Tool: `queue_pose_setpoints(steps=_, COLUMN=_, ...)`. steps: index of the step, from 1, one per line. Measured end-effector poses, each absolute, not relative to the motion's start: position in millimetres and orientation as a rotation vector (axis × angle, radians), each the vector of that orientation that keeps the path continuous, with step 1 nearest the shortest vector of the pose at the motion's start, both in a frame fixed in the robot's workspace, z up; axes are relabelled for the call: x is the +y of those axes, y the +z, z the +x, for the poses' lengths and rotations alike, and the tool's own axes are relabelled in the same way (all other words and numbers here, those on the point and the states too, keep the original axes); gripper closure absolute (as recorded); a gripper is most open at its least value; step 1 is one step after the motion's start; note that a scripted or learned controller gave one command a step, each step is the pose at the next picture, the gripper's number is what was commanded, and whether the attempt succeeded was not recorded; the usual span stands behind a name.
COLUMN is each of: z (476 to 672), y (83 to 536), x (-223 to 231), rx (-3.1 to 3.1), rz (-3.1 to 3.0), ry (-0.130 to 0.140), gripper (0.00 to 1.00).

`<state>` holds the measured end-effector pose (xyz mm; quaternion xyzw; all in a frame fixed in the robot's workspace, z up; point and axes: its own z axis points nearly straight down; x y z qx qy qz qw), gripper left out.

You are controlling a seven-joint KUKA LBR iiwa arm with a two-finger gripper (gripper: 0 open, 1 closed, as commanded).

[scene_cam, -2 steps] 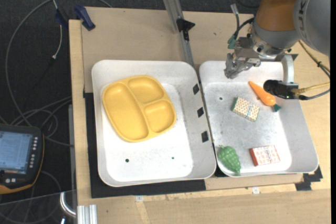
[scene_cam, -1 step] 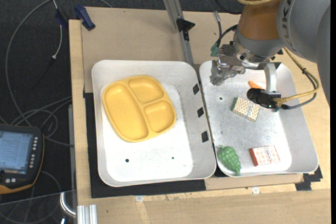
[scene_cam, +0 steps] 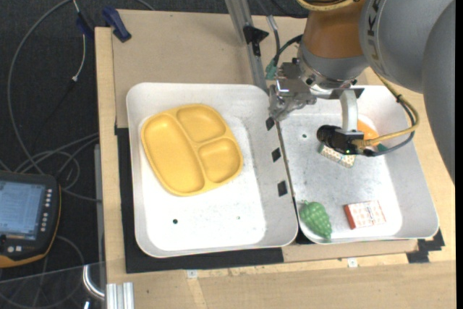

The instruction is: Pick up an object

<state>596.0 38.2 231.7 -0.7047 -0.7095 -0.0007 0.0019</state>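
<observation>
Claw [scene_cam: 281, 103]: positioned over the far inner corner of the right bin [scene_cam: 405, 177], just beside the wall shared with the left bin [scene_cam: 217, 217]. Nothing is seen gripped. Whether the claw is spread or pressed together cannot be told.

Candidate objects, right bin:
- Green lump [scene_cam: 315, 218]: rounded, bumpy surface, matte, lying at the near inner corner against the rim.
- Red box [scene_cam: 364, 213]: small, flat, rectangular, carton-like, with a pale label on top. It lies near the front wall, just right of the green lump and apart from it.
- Orange item [scene_cam: 366, 128]: smooth and rounded, partly hidden by the arm, shape otherwise unclear.

Left bin: yellow tray [scene_cam: 192, 148], smooth plastic, rounded corners, three compartments, lying flat and slightly skewed.

Both bins are shallow, white and faintly speckled, set on a pale wooden counter [scene_cam: 116, 83].
</observation>
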Motion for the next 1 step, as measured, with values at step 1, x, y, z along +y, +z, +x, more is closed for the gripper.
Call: queue_pose_setpoints(steps=1, z=587.2, y=229.3, x=88.9, rx=-2.226, rz=-2.211, ry=0.000, gripper=1.00)
